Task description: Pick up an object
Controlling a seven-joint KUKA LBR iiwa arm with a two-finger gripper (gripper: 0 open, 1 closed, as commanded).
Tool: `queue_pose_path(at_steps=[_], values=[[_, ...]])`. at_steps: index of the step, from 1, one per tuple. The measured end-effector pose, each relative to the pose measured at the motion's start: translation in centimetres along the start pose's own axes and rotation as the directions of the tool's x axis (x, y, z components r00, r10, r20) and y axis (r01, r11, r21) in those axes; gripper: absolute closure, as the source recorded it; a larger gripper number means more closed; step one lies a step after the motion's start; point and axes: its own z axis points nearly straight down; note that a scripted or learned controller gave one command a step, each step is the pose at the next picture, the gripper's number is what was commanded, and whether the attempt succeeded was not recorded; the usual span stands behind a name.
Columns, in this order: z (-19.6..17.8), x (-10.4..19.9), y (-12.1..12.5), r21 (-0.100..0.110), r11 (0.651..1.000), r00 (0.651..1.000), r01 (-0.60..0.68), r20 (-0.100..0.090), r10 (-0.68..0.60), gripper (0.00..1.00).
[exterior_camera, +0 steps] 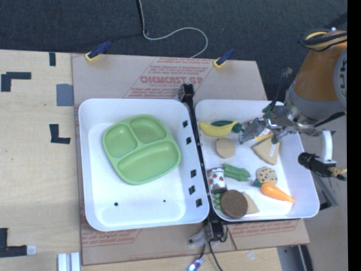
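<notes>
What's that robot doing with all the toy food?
The robot arm reaches in over the right bin, which is full of toy food: a banana, a cheese wedge, a carrot, a cookie and more. Its gripper hovers between the banana and the cheese wedge, with nothing visibly held yet. In the left bin lies a green divided plate.

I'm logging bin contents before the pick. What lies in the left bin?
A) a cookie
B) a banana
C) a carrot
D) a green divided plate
D: the green divided plate sits in the left bin, while the banana, carrot and cookie lie in the right bin.
</notes>
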Motion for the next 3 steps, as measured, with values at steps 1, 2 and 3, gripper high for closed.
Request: queue_pose_path(at_steps=[1, 2, 3], values=[[10.7, 1.8, -4.5, -0.026, 1.000, 1.000, -0.009, 0.016, 0.009, 0.00], [3.0, 9.6, -6.6, 0.001, 1.000, 1.000, -0.001, 0.000, 0.001, 0.00], [2.2, 9.6, -6.5, 0.003, 1.000, 1.000, 0.001, -0.001, -0.001, 1.00]])
